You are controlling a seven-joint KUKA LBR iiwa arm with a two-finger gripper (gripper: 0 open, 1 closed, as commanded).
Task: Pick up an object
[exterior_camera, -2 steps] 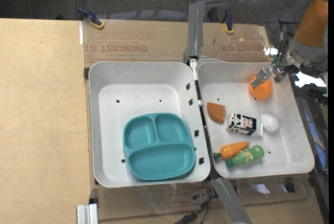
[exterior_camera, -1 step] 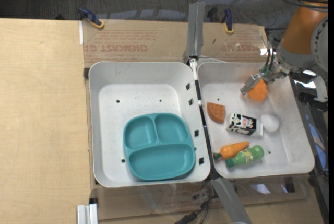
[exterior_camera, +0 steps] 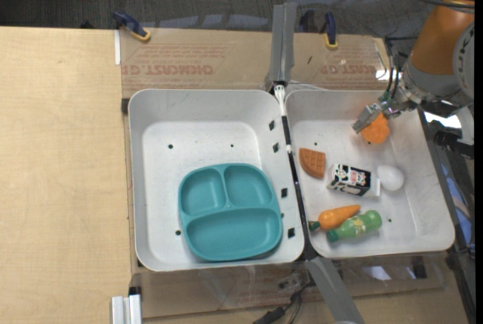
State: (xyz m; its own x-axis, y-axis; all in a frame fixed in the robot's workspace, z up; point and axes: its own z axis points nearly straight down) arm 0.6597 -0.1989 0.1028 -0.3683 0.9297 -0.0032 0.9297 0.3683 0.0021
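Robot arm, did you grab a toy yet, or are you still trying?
Done so far: the arm has reached into the right bin, and the gripper sits right at the orange toy. Whether the toy is actually gripped is unclear, so the pick is underway. Left to do: lift it clear. The carrot, green bottle, milk carton, white ball and waffle lie untouched.
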